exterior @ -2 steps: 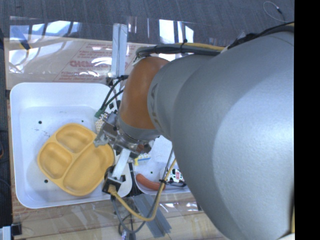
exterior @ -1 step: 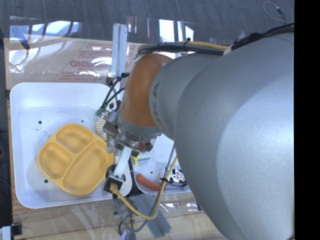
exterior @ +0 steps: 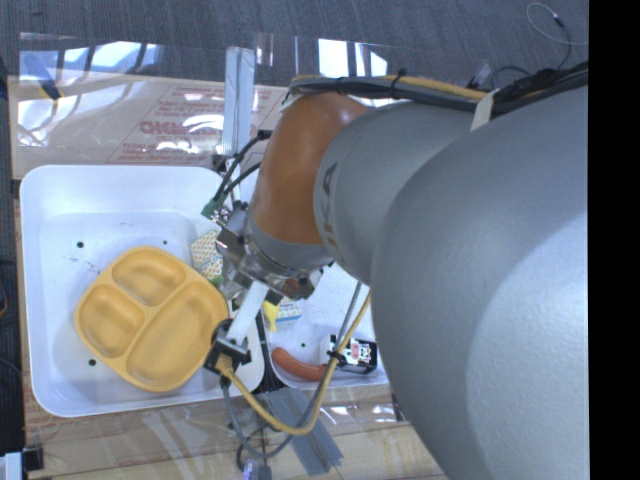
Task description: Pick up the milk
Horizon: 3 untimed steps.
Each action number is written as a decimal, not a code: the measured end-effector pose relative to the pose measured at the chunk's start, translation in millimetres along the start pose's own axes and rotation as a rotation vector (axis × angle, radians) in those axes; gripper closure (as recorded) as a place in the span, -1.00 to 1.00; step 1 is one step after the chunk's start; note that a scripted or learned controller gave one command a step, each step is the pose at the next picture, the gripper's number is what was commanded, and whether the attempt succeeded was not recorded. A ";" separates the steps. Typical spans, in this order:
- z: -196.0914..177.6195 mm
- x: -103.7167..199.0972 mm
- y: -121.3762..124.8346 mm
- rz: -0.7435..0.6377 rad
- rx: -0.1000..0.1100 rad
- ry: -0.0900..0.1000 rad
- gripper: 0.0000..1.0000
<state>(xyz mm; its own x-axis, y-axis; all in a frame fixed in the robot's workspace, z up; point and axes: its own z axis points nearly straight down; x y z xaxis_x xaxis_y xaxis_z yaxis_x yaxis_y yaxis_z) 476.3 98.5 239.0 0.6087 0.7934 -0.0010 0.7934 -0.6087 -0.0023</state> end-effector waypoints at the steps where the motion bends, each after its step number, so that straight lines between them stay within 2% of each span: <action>1: -10.0 3.0 3.6 -0.037 0.000 -0.002 1.00; 2: -125.1 86.7 -68.2 -0.225 0.000 0.000 1.00; 3: -72.0 94.7 -74.7 -0.559 0.003 -0.003 1.00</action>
<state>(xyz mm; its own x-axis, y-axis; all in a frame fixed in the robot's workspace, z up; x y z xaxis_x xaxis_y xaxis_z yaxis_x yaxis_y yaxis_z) 474.9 219.0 311.0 0.0955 0.9954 -0.0023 0.9954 -0.0956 -0.0059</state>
